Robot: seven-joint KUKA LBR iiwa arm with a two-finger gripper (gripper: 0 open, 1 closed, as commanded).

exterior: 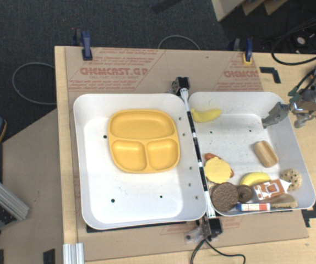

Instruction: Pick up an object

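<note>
The gripper hangs at the right edge of the frame, over the upper right rim of the right bin; its fingers stand spread apart with nothing between them. Below it in that bin lie a bread roll, a cookie, two bananas and a chocolate disc. The left bin holds a yellow divided plate.
</note>
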